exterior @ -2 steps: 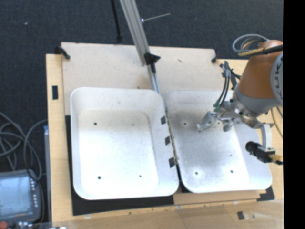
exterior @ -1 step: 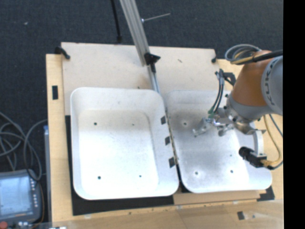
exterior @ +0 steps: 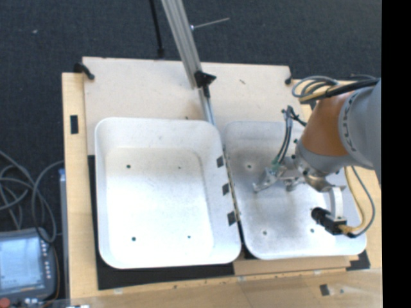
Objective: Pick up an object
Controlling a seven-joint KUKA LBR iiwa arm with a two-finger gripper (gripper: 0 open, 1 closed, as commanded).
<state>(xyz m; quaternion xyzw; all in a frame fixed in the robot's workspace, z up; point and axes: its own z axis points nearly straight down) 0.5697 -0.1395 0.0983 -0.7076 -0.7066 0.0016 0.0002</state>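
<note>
So from the overhead camera you've got the pale wooden worktop (exterior: 148, 82) with two shallow white plastic bins sitting side by side on it, touching along the middle. The left white bin (exterior: 106, 191) has a speckled floor with a few small dark dots on it. The right white bin (exterior: 247, 140) is where the action is: the grey arm with the orange band (exterior: 334, 130) reaches in from the right and hangs over that bin, with cables looping off its top and a yellow-and-black cable end (exterior: 331, 222) hanging near the bin's right side. The metal two-finger tool (exterior: 270, 179) sits low over the middle of the right bin's floor, pointing left. Honestly I can't tell how the tool is set, it's just a small blurry bit of grey metal against the white. I also can't make out any object to pick up. A slanted aluminium rail (exterior: 183, 34) runs from the top edge down to the gap between the bins.
</note>
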